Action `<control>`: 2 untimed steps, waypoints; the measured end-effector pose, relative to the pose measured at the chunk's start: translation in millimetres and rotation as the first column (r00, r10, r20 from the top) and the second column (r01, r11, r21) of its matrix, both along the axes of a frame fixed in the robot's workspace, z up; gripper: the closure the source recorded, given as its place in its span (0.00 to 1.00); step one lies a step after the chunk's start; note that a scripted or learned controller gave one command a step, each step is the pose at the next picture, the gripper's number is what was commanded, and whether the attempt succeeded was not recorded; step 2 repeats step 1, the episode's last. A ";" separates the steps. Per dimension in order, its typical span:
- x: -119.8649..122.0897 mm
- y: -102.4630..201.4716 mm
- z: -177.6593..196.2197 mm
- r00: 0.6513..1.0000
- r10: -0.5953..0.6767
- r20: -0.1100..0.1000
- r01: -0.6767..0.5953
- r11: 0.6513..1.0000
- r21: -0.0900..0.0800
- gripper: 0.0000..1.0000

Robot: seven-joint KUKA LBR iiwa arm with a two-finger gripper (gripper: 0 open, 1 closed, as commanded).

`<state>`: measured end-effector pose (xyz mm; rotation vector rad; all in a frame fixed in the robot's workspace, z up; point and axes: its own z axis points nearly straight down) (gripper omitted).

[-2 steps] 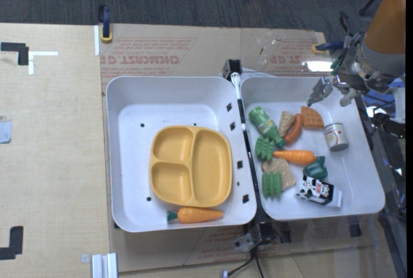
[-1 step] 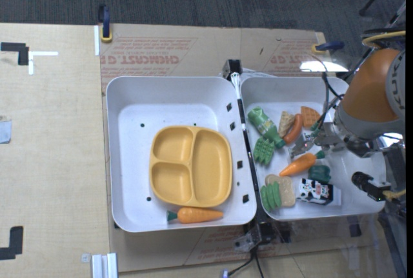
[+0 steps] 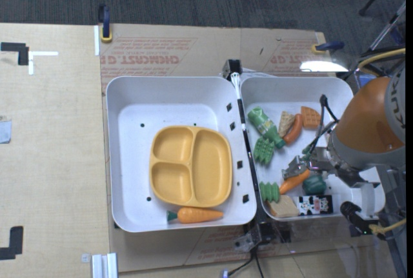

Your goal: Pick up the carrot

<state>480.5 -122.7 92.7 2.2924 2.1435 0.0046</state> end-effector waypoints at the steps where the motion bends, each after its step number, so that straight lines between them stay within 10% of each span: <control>1: 6.0 -0.6 10.6 1.000 -0.005 0.017 0.005 1.000 -0.004 1.00; 2: 6.0 -0.6 10.6 1.000 -0.005 0.017 0.005 1.000 -0.004 1.00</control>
